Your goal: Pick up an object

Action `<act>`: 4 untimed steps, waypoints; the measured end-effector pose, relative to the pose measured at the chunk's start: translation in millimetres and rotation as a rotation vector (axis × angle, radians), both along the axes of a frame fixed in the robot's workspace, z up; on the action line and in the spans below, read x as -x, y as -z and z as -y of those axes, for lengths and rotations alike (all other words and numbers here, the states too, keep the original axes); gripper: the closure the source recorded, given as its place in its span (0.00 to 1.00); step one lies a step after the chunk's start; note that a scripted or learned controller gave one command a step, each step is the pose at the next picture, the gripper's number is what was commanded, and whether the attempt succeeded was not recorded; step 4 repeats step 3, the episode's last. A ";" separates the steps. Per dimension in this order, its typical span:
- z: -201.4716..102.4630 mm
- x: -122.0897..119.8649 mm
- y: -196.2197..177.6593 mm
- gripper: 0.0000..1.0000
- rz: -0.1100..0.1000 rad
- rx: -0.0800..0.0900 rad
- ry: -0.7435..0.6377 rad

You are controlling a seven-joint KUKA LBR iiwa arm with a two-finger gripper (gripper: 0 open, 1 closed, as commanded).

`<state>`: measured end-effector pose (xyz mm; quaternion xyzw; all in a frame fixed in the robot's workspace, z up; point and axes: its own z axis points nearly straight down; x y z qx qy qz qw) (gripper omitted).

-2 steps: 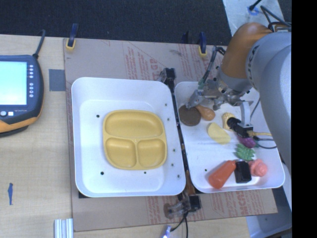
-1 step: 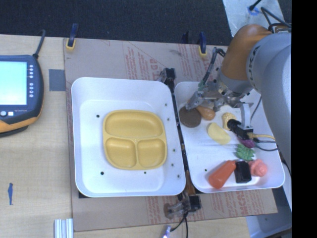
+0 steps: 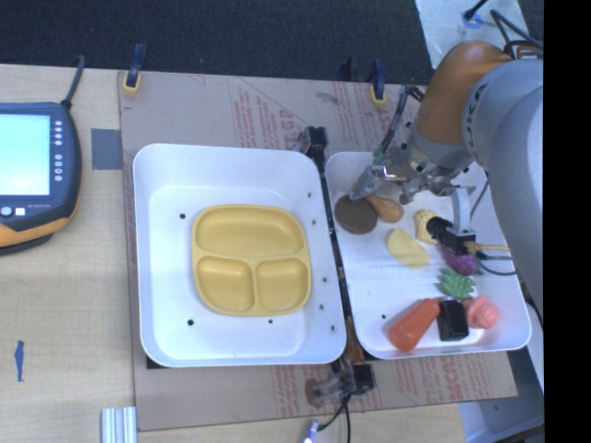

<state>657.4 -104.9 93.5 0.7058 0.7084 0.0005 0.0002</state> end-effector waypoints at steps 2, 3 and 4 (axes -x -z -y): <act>3.5 8.9 -0.2 0.00 0.000 0.001 0.000; 1.6 0.3 0.0 0.00 0.000 0.000 0.000; 1.6 0.3 0.0 0.00 0.000 0.000 0.000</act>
